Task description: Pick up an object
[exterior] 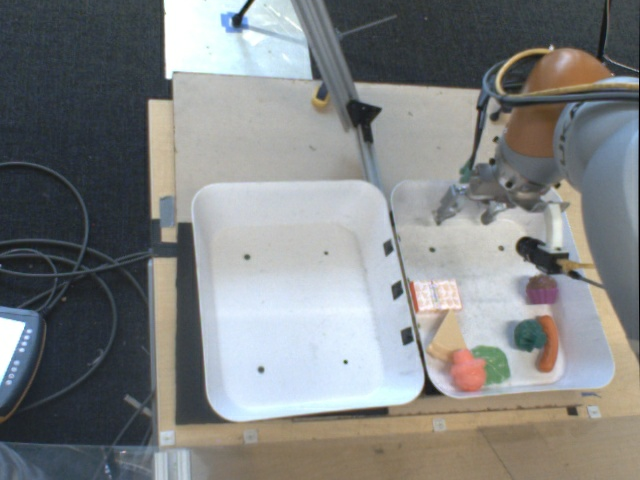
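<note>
My gripper (466, 212) hovers over the far part of the right bin (600, 368), open, with nothing between its fingers. Nearer the front of that bin lie a pink-and-white checkered block (435, 295), a tan wedge (447, 336), a red-orange lump (467, 370) and a green leafy piece (493, 363). Further right are a teal piece (528, 334), an orange carrot-like stick (546, 343) and a small purple piece (542, 289). All of them sit well in front of the gripper, apart from it.
The left bin (215, 208) stands beside the right one, and their rims meet at the middle. A slanted metal pole (330, 53) crosses the back of the bench and ends near the bins' far junction. Cables and a pendant (15, 353) lie on the floor at left.
</note>
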### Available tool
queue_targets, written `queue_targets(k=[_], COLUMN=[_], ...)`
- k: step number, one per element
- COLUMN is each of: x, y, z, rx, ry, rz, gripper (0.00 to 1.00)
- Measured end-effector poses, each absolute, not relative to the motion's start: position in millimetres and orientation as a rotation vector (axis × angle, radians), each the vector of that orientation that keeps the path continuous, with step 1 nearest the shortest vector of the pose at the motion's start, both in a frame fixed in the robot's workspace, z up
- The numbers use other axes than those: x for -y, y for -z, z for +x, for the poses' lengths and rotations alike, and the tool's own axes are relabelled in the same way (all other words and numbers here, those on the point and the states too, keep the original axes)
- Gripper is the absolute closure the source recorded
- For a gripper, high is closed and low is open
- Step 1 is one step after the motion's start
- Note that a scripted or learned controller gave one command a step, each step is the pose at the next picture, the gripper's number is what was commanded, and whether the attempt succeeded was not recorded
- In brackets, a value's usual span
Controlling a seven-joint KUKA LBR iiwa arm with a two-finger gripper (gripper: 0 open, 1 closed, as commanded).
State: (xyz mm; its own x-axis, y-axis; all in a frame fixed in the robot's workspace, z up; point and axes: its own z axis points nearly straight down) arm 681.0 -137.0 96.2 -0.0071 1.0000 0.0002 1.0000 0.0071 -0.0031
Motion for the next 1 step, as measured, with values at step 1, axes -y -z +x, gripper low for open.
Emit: queue_targets(k=[1], x=[137.2], y=[-111.6], z=[683.6], rx=[2.236], ry=[0.005], rz=[-2.213], gripper=[1.00])
